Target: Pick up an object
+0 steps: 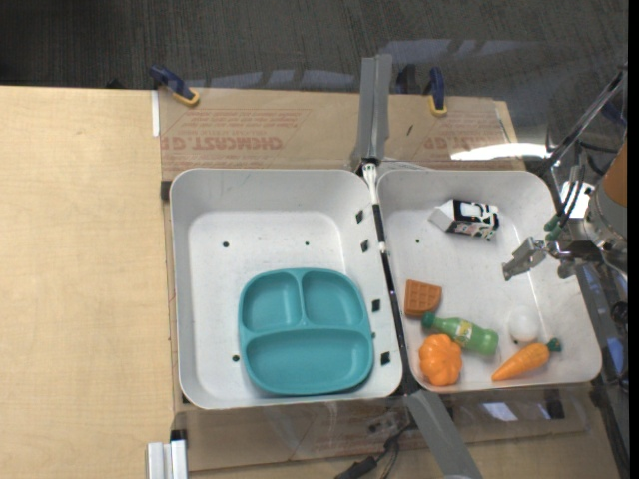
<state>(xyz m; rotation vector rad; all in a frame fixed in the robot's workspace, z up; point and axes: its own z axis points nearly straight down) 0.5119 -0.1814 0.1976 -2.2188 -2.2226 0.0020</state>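
Note:
The right bin [399, 218] holds several toy items. A black-and-white carton [467, 219] lies near its back, and a brown waffle [422, 296] sits by its left wall. Along the front are a green bottle [463, 333], an orange pumpkin-like toy [440, 359], a carrot [522, 360] and a white egg [523, 324]. My gripper [526, 257] hangs over the bin's right side, above and behind the egg and to the right of the carton. Nothing is visibly held in it.
A teal divided plate [305, 330] lies in the left bin [200, 267]. Cardboard [260, 138] is clamped behind both bins. A wooden bench top [75, 267] stretches to the left. The arm's wrist [589, 238] overhangs the right bin's right wall.

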